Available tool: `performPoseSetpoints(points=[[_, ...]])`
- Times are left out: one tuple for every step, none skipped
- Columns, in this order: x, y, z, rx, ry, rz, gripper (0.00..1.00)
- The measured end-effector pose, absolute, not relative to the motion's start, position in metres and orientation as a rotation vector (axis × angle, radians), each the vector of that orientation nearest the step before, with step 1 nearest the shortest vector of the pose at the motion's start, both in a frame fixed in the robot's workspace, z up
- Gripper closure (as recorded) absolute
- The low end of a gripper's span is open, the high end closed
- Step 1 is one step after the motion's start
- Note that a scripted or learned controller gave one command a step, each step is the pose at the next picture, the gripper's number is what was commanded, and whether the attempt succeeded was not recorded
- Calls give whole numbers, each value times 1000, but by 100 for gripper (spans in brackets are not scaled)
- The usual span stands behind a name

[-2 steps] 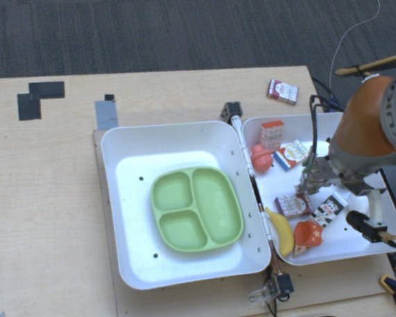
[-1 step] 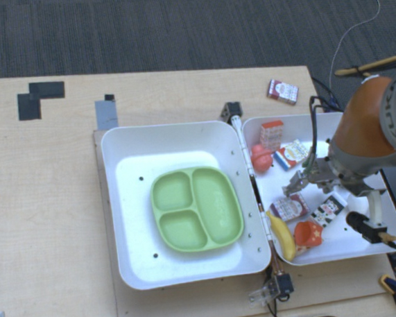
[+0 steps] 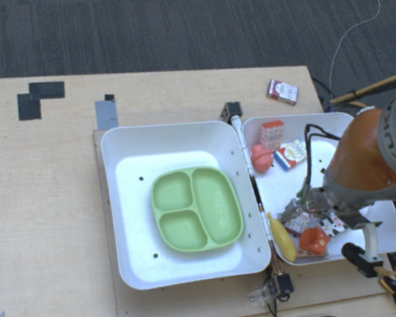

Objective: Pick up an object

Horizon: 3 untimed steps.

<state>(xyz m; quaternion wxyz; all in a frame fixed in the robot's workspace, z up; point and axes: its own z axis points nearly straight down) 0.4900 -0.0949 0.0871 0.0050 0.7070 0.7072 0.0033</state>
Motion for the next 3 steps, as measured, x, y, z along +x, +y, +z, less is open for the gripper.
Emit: performPoseSetpoints(points=[[492,-95,98,2210,2213,15,100],[531,-20,185,2214,2227,6,100],[487,-2,196,2216,2227,2,100]])
